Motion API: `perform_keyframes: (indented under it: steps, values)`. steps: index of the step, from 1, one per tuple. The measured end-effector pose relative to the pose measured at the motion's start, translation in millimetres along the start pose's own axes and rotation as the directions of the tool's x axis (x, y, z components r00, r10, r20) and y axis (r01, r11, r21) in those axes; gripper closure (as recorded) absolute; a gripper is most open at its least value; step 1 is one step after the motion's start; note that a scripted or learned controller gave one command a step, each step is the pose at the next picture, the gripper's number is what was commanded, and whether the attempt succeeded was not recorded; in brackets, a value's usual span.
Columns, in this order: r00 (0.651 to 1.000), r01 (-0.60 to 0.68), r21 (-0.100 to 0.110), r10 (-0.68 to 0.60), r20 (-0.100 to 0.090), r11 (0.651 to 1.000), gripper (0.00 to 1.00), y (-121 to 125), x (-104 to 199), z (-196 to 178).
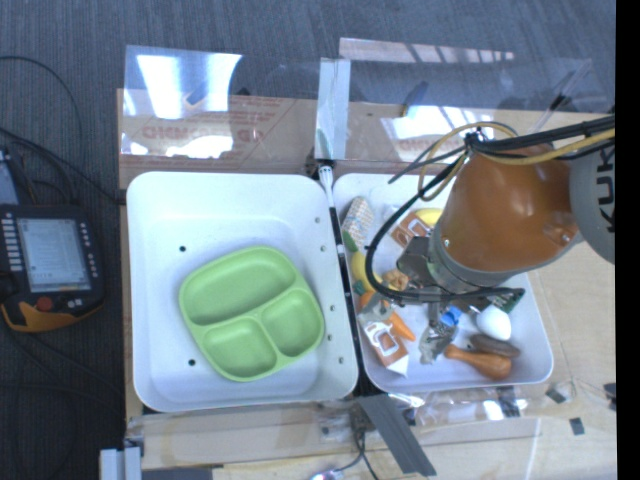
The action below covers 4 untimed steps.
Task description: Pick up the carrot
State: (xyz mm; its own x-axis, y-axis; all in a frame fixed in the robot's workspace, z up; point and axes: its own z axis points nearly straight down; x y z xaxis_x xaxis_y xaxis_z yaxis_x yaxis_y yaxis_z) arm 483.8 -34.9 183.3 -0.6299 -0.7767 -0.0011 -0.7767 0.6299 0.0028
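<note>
The carrot, a long orange piece, lies near the front right corner of the right bin. A dark brown piece rests against its far side. My gripper hangs under the orange wrist band over the middle of the right bin. It sits just left of the carrot's thin end and down among the items. The wrist hides most of it.
The left bin holds a green divided plate. Around the gripper in the right bin lie a white egg, a small blue item, a short orange stick, a yellow item and several wrapped packets.
</note>
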Motion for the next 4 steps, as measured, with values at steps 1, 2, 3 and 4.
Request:
perform_keyframes:
  steps: [1, 2, 3, 4]
  values:
    - [0.996, -0.084, 0.003, 0.084, 0.001, 0.996, 0.0, -57.3, -11.3, -0.3]
    - [0.997, -0.073, 0.006, 0.073, 0.004, 0.997, 0.0, -56.3, 34.9, 89.6]
    - [0.999, 0.035, 0.011, -0.035, 0.005, 0.999, 0.0, -104.2, 0.4, 92.5]
    - [0.999, 0.033, 0.016, -0.033, 0.011, 0.999, 1.0, -105.2, -2.4, 80.7]
